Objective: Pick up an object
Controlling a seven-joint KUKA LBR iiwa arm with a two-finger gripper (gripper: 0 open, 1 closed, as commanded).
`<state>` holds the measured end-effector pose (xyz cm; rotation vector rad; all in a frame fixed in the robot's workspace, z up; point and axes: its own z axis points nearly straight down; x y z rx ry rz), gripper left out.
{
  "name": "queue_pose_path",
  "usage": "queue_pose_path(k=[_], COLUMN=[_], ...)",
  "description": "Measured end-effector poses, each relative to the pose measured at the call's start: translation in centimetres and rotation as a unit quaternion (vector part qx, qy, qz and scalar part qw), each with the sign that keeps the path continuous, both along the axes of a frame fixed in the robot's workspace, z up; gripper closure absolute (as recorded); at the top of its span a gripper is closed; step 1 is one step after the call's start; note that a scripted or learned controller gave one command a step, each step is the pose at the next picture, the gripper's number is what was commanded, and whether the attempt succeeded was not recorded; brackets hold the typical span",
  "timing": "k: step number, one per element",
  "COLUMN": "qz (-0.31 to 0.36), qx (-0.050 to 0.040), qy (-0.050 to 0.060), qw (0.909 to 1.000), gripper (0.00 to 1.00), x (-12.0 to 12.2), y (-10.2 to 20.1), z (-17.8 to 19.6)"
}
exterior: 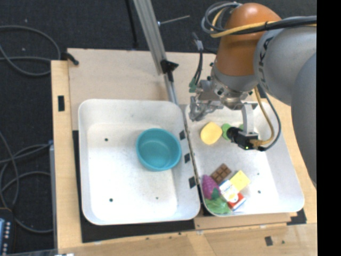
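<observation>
My gripper [198,110] hangs over the far left corner of the right bin [277,164], just above the divider between the bins. A yellow rounded object [211,133] lies just below and right of it, apart from it. A small green piece [226,129] sits beside the yellow one. Nothing shows in the gripper. At the right bin's near left corner lies a pile: a brown chocolate bar [220,172], a yellow block [240,179], a purple item [208,185], a green item [216,202] and a red and white box [233,194].
A blue bowl [158,149] stands upright in the middle of the left bin [106,196]. A slanted metal rail [152,31] rises behind the bins. The grey arm with its orange band [245,33] covers the right bin's far side.
</observation>
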<state>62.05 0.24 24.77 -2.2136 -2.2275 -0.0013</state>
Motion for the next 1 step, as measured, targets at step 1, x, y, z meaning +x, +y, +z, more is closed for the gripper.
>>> queue_pose_path(k=[1], qz=[0.001], qx=[0.0007], qy=[0.000], qw=[1.0000], gripper=[1.00], x=[-1.38], y=[5.52], z=[0.78])
